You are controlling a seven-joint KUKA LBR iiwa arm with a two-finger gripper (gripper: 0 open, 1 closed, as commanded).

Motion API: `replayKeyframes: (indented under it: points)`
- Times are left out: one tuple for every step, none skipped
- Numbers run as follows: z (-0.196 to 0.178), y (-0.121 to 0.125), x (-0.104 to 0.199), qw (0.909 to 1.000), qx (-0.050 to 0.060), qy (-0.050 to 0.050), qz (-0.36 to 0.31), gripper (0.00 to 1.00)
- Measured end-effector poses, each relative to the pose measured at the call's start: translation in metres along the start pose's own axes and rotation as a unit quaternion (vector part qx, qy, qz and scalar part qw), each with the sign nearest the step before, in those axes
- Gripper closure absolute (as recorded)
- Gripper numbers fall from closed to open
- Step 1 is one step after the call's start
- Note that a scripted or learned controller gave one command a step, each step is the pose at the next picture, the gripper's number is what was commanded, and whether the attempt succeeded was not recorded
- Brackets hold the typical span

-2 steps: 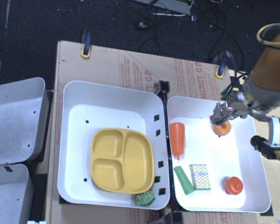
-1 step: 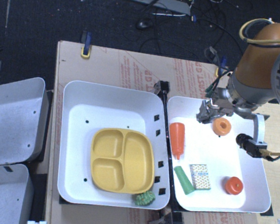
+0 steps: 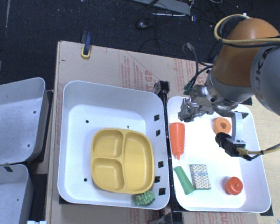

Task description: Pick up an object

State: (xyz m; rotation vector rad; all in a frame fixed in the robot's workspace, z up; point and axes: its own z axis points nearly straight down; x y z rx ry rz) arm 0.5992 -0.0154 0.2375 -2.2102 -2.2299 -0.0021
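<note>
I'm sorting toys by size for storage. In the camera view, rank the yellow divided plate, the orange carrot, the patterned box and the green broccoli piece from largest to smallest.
1. yellow divided plate
2. orange carrot
3. patterned box
4. green broccoli piece, close to the box, so unsure.

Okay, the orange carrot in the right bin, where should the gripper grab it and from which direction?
Probably the carrot's thick upper half, coming straight down with fingers across its width. It lies flat, lengthwise beside the bin's left wall, tapering toward its lower tip, so the wall-side finger has little room.
</note>
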Motion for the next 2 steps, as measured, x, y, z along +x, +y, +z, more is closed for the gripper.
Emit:
replayKeyframes:
  points:
    - [0.012,-0.013,0.052,1.0,0.001,0.0,0.001,1.0]
    - [0.018,-0.028,0.111,1.0,0.001,0.0,0.0,1.0]
